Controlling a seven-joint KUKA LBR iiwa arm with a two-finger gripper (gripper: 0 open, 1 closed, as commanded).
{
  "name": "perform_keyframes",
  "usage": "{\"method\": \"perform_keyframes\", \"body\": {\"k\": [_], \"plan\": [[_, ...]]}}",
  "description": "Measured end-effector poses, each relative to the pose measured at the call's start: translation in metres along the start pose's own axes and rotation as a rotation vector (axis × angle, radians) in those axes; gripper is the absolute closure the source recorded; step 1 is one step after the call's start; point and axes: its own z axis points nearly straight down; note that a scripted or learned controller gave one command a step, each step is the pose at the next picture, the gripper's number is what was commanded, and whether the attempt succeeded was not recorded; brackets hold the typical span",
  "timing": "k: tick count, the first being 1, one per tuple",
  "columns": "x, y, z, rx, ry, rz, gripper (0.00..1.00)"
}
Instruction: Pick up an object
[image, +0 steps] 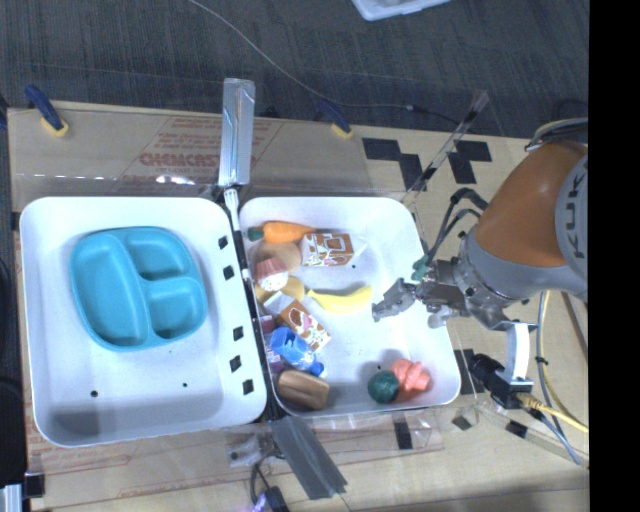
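Camera view: gripper (385, 304) poised over the right bin (400, 222), just right of the banana (340, 298), nothing visibly between its parts; how wide the jaws stand cannot be told.

Banana lying mid-bin, likely light, stiff plastic, smooth and curved, so prone to slip; best taken across its narrow middle.

Crowded to the left: carrot (282, 232) and small carton (328, 249) on the far side, a packet (304, 325) and blue item (291, 349) beside the bin wall, brown loaf-like piece (303, 389) near.

Green ball (382, 387) and pink item (411, 376) near-right, well apart from the banana.

Left bin (45, 330) bearing a blue divided tray (138, 284).
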Motion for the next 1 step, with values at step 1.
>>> {"method": "perform_keyframes", "body": {"k": [1], "plan": [[0.0247,0.0642,0.1019,0.008,0.000,0.517,0.00]]}}
